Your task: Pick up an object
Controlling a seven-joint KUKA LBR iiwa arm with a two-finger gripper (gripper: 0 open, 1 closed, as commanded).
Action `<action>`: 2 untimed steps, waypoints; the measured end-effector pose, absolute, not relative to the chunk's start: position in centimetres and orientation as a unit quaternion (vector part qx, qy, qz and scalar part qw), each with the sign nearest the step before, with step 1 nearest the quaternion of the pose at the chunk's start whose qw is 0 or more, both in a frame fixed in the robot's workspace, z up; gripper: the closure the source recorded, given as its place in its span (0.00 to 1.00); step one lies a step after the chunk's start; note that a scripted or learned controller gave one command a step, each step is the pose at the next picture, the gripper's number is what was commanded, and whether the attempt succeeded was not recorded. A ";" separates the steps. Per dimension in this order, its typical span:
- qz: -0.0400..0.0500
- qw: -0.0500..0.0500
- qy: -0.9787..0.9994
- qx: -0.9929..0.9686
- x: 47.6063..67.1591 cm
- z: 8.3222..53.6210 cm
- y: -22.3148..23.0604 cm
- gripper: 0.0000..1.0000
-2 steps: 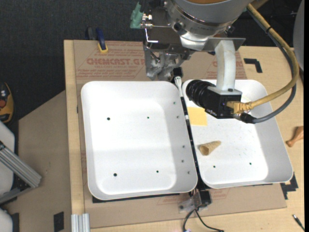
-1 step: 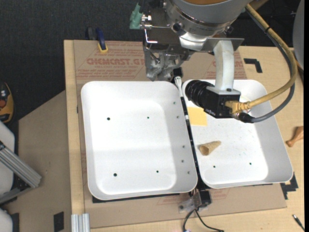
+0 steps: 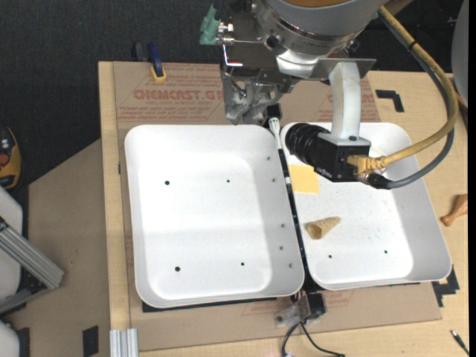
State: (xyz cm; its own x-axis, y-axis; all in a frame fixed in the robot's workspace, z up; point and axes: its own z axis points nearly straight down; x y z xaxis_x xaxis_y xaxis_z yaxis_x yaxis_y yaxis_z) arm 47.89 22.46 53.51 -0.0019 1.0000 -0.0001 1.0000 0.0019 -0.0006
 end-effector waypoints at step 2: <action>-0.001 0.000 -0.708 -0.706 47.9 54.6 22.5 1.00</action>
